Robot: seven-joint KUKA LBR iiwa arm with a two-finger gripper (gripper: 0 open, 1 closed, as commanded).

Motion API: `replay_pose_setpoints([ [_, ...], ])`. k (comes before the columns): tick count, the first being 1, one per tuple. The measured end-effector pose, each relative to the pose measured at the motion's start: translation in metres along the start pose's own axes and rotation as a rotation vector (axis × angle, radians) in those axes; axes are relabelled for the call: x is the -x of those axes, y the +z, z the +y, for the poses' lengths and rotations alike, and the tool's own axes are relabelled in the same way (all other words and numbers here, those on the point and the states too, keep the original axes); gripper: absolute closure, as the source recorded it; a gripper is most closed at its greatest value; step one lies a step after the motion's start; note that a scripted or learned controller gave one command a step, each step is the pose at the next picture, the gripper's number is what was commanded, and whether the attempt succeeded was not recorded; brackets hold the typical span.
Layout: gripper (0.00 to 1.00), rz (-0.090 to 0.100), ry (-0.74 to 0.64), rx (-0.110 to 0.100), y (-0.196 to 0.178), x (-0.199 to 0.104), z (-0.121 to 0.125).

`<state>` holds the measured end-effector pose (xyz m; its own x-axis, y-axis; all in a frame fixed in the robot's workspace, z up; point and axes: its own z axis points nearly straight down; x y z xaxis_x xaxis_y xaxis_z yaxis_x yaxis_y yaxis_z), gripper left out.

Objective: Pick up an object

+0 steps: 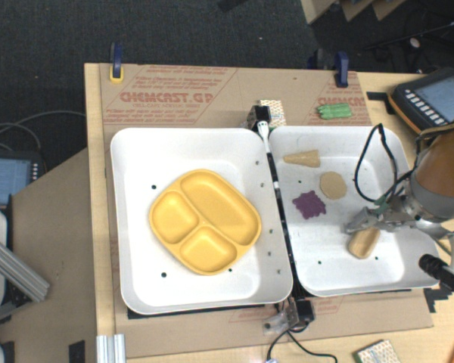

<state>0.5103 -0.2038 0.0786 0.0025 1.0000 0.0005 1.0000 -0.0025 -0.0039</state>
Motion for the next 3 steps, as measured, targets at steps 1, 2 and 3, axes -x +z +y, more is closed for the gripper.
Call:
replay_pose_setpoints([
  [1,1.0,-0.003,-0.001,0.008,-0.016,-0.001,0.001],
  [2,1.0,-0.001,-0.01,0.009,-0.006,-0.064,0.063],
  [3,1.0,-0.003,-0.004,0.009,-0.017,-0.06,0.061],
])
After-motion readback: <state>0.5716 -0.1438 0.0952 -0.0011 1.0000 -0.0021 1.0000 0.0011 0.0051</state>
